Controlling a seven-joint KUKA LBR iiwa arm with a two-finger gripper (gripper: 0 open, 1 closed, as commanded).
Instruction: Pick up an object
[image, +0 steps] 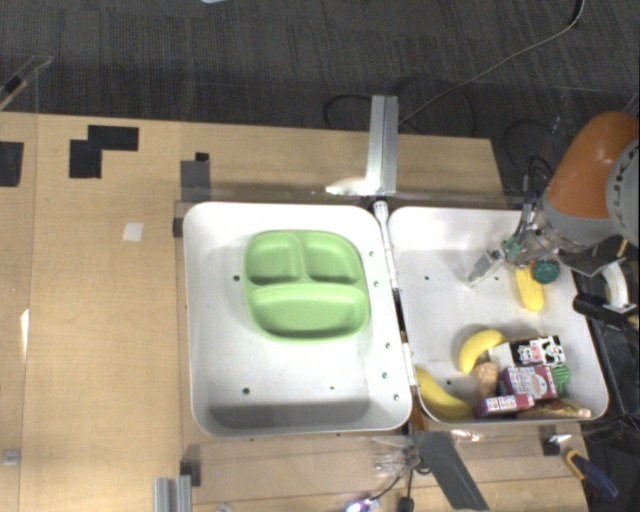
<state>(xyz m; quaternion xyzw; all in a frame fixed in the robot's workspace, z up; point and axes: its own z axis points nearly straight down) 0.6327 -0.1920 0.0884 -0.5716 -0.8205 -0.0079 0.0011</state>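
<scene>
Camera view: end effector (497, 262) low in right bin (440, 240), far edge; we cannot tell its opening. Approach step; next, close on small banana (528, 288).

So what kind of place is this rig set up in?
Probably a robotics lab test bench: two white bins fixed to a wooden bench, toy-like clutter such as bananas and a green tray, and loose cables on carpet.
</scene>
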